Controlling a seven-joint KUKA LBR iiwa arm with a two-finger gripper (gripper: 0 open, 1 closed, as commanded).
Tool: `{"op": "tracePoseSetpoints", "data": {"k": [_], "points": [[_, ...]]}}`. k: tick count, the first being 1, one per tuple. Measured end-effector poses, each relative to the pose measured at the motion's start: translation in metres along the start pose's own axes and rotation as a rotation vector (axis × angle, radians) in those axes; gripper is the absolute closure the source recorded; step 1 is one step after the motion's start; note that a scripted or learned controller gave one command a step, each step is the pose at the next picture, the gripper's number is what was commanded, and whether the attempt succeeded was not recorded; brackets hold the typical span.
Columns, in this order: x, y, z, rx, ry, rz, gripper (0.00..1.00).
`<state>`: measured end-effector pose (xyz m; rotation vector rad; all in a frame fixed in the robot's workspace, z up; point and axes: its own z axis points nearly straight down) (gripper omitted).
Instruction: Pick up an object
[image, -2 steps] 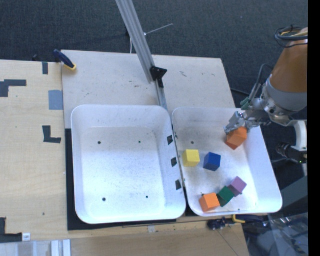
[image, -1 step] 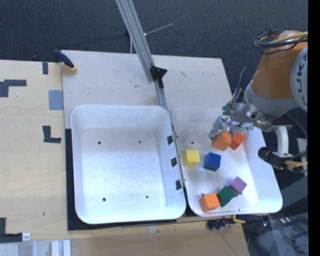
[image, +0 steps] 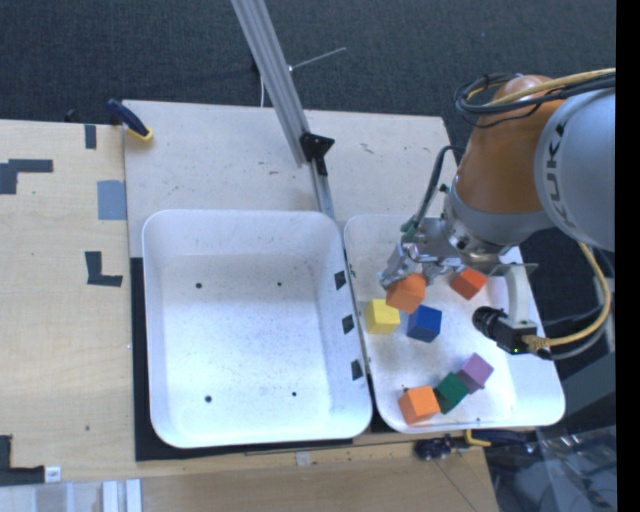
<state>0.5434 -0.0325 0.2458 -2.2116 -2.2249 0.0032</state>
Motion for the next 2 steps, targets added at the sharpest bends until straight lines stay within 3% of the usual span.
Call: {"op": "tracePoseSetpoints", "data": {"k": [2], "points": [[0.112,0.002,0.012,-0.001,0.0,-0.003,1.0]]}}
